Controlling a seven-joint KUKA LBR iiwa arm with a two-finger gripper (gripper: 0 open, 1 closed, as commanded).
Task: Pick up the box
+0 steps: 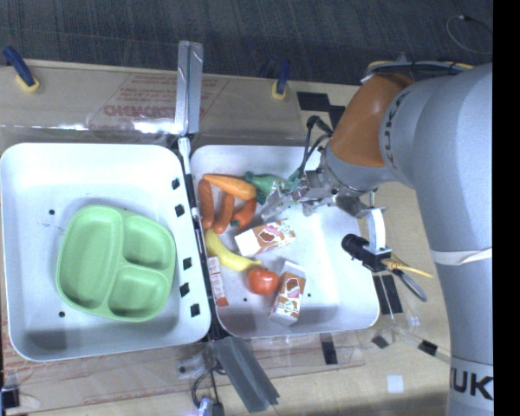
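Nearest the camera, at the front of the right-hand shallow white bin [351,315], a small printed carton box [289,296] with a red-and-white face lies tilted; its print is too small to read. Just up and left of it, touching or nearly so, sits a round red tomato-like piece [262,281]. A yellow banana [226,252] curves along the bin's left wall from there. Against the banana's upper end lies a second small carton box [265,237], white and red with a fruit picture, lettering unreadable.

Left of that bin, in the left-hand white bin [17,232], a pale green plastic tray with three compartments [115,263] rests flat.

Back to the right bin, farther in: two brown sausage-shaped pieces [213,208] stand beside an orange carrot [230,185], with a green leafy toy vegetable [264,183] just right of the carrot.

The end effector [290,196] hangs over that far part of the bin, just above the second carton and beside the green vegetable. Whether its fingers are spread or closed, I cannot tell; nothing visibly sits between them.

At the bottom right, white letters "KU" [471,385] show on the grey arm. Behind the left bin, on the desk [87,94], faint reddish mirrored print shows under clear plastic, not legible.
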